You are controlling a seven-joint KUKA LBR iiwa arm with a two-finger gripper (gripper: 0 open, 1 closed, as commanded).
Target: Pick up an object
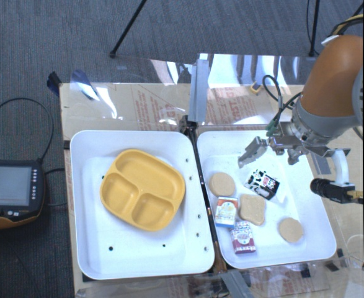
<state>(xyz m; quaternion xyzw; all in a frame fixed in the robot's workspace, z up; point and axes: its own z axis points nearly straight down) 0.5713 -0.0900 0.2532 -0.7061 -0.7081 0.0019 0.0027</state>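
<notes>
Pincer [270,154] just above carton [262,184]

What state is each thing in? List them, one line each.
Claw: open, above the right bin, holding nothing.
Yellow divided plate: flat in the left bin, compartments bare.
Black-and-white carton: lying tilted, just under the claw.
Small box with red edge: lying flat.
Red packet: lying flat near the bin's front wall.
Three tan round pieces: lying flat, apart.
</notes>
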